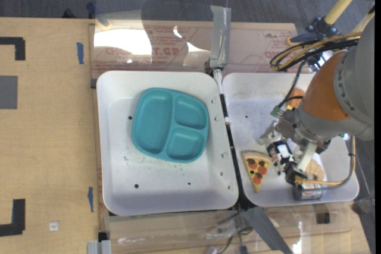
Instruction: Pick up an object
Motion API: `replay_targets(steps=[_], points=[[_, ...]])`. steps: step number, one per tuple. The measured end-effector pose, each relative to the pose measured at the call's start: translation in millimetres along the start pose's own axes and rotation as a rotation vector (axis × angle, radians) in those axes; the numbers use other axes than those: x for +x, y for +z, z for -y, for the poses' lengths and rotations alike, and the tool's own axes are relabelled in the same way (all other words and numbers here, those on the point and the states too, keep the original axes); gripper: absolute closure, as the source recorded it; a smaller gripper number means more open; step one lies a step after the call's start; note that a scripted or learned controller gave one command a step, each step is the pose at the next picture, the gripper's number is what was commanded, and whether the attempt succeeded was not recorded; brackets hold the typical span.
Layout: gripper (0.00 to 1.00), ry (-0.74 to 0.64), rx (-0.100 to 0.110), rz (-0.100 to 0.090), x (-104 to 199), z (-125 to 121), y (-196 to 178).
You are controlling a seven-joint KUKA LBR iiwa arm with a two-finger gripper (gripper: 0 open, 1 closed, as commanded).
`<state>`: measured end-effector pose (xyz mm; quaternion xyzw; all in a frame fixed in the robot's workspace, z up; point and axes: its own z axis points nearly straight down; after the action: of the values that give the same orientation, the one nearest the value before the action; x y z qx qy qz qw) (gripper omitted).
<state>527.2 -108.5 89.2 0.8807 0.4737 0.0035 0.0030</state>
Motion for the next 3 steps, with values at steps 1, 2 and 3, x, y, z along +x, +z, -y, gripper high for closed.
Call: replay_targets(steps=[1,2,3], points=[[0.00,0.258,0.009,0.006,10.5,-52.1,-0.7],[0.00,0.463,0.018,0.009,43.1,-128.8,3.1],[0.00,0.682,0.006,0.005,7.6,-63.3,1.6]])
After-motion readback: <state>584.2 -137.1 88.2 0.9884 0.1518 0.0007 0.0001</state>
